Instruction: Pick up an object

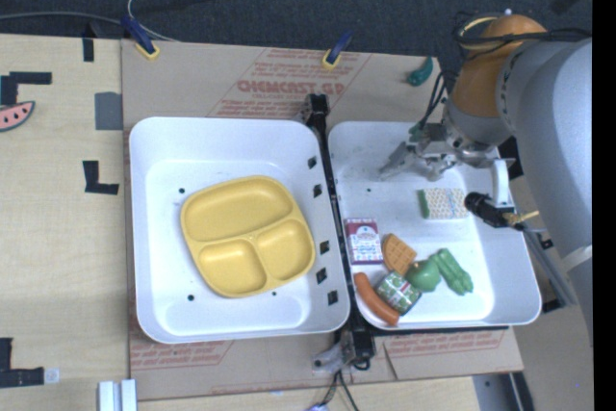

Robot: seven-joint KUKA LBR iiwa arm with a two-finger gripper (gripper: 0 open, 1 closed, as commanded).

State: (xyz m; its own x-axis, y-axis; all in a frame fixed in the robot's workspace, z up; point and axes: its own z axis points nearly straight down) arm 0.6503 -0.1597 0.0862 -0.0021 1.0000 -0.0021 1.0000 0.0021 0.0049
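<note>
Nearest the camera sat the front of the right bin [520,308], where most of the small items were bunched: an orange hot-dog-like piece [373,299], a green-and-white can [397,292], a green veg-shaped toy [445,270], a tan cracker-ish piece [397,252] and a small red box [362,240]. A pale dotted block [442,202] lay apart from the cluster, further back & to the right. The left bin [154,207] held a yellow divided plate [248,234], well away from the arm.

The gripper [416,157] hovered over the bare rear part of the right bin, arm [539,111] reaching in from the right w/ its orange band [486,63] above the wrist. Its fingers [393,166] looked spread, pointing down-left w/ nothing between them; the view was soft there, so that's prob. right but not certain. No object was touching it.

Judged step: approach/pre-grasp, nothing picked yet. The task named no specific object, so any of the items would do. The dotted block was the closest candidate, near the gripper & standing clear of neighbours, so likely the easiest target. Next move would call for shifting toward the front-right to centre over it, lining the fingers across its short side, descending to bin floor, then closing. The clustered items would be riskier, since they touched each other & the fingers might catch two.
</note>
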